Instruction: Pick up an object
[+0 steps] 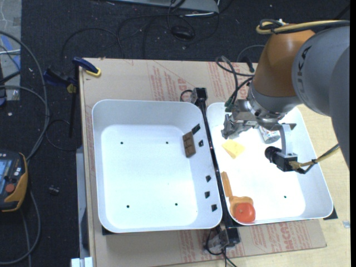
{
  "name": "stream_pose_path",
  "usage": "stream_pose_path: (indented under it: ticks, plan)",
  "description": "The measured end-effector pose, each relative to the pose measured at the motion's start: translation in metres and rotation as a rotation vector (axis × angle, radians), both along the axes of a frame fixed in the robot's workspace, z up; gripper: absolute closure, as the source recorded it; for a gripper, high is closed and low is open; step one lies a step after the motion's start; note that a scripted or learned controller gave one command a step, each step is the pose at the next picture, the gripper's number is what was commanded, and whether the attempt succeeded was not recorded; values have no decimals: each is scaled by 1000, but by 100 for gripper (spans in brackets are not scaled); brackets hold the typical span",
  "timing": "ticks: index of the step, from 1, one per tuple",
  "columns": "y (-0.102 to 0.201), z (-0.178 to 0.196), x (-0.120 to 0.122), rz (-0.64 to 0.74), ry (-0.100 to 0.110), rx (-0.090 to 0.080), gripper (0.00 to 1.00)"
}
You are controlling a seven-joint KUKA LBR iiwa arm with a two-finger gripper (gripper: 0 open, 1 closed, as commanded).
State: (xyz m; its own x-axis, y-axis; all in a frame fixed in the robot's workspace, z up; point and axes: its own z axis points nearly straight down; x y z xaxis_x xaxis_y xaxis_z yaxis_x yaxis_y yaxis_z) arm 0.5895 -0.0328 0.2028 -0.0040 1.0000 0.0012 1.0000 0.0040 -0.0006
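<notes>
Tool [232, 128] hangs just above yellow wedge [233, 148], which lies slightly toward camera; grip state cannot be told

The scene is lit brightly and evenly from above. The two white bins [111, 115] are shown very bright, almost washed out, with no hard glare. A soft shadow is cast under the arm [300, 65] onto the right bin [311, 188]. The dark floor [44, 26] is kept dim. The whole picture is a little grainy and soft.
</notes>
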Motion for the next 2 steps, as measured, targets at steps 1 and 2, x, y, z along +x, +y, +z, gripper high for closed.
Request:
stream_pose_path:
  ticks: [1, 2]
  plan:
    - [53, -2, -4, 1, 0, 0, 100]
    - [114, 0, -16, 2, 0, 0, 100]
